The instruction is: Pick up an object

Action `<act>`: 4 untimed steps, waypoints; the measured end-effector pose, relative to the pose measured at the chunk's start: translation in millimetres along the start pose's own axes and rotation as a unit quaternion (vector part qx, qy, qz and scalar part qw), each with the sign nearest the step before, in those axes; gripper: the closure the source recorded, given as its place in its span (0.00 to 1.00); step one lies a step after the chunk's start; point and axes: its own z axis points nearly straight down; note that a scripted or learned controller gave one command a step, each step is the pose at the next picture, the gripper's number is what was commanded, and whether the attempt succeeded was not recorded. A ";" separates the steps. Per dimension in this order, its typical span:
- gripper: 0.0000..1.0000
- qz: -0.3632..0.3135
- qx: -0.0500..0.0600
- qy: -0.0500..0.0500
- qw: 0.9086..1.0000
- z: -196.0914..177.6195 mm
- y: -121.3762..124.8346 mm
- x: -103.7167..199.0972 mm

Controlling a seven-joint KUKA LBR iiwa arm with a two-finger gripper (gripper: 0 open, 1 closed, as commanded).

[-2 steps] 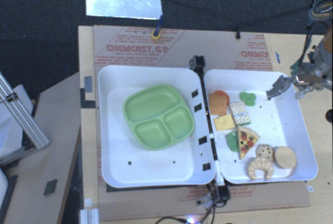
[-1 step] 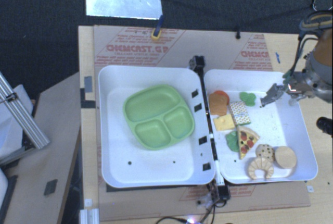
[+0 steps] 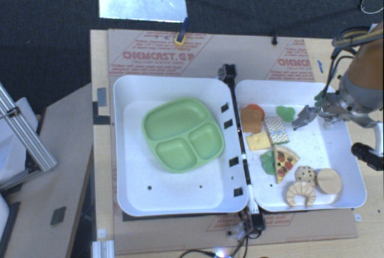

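Gripper (image 3: 302, 117) hangs over the right bin (image 3: 336, 155), near its upper part. Its fingers are too dark and small to read, so I cannot tell how they stand. Toy food lies in this bin. Just left of the gripper is a green leaf (image 3: 285, 112). Lower down, a pizza slice (image 3: 284, 161) lies long-ways up and down, with its tip pointing down. A croissant (image 3: 300, 192) curves near the bottom edge. A green plate (image 3: 182, 134) sits in the left bin (image 3: 132, 185). Part of the arm (image 3: 365, 74) is cut off at the right.
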 end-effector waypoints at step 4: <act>1.00 0.000 -0.003 -0.001 1.000 24.7 -7.2 -7.4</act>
